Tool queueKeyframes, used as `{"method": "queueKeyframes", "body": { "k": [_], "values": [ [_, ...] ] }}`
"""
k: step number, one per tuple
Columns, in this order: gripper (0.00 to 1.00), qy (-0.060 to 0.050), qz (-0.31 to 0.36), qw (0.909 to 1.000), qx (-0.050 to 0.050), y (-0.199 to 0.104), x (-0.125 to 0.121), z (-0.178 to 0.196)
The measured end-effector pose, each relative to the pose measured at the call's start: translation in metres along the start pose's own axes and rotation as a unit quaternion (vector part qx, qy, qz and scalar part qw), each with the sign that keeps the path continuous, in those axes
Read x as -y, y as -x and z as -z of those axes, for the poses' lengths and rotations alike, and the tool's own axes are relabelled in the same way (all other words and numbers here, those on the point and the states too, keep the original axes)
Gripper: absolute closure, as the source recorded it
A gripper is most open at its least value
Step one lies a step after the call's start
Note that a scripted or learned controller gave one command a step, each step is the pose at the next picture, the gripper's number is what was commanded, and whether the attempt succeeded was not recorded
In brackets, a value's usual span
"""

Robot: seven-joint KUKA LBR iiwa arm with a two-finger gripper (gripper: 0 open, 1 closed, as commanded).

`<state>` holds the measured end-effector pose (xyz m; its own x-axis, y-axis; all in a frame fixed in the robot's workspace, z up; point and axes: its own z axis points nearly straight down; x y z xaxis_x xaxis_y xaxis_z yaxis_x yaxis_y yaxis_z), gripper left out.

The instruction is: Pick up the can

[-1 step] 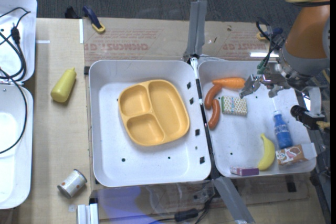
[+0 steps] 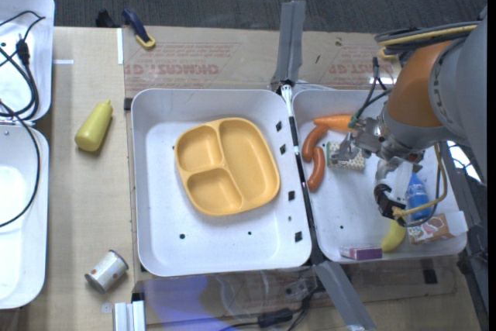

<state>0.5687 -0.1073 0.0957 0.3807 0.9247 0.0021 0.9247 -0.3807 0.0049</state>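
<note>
While the small silver can lies on the bench left of both bins, the gripper, fingers unreadable, hovers in the cluttered right white bin, risking a wrong grab.

Small silver can lies on bare worktop, open above and around. Right white bin crowded w/ items. Left white bin: yellow divided plastic plate mid.

I see the can lying on the bench, left of the left bin, which holds a divided plate. My hand sits in the right bin, beside two sausages.
</note>
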Motion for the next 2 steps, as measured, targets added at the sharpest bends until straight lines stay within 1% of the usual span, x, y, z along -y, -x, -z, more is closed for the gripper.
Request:
{"method": "queueKeyframes", "body": {
  "k": [1,2],
  "values": [
    [0.00,0.004,0.038,0.9993,0.001,0.040,-0.079,0.002],
    [0.00,0.002,-0.029,0.9996,-0.004,0.072,-0.071,0.002]
  ]
}}
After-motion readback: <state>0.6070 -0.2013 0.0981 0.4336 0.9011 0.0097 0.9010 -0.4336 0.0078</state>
